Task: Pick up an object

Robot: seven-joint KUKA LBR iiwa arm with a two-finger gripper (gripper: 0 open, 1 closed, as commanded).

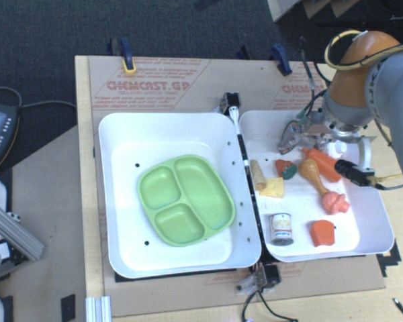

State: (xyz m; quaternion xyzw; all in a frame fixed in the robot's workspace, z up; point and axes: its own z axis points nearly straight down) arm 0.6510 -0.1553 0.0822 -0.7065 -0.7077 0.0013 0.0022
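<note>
Grey arm reaching into the right bin, gripper hanging over its far end.

I am seeing the gripper hovering above the right bin with its fingers looking spread apart and nothing between them. Just toward the near side and to the view's right of it, an orange carrot-like piece is lying, its long axis running diagonally; I am judging this the nearest target. Beyond it are resting a tan drumstick, a yellow wedge and a small can.
</note>
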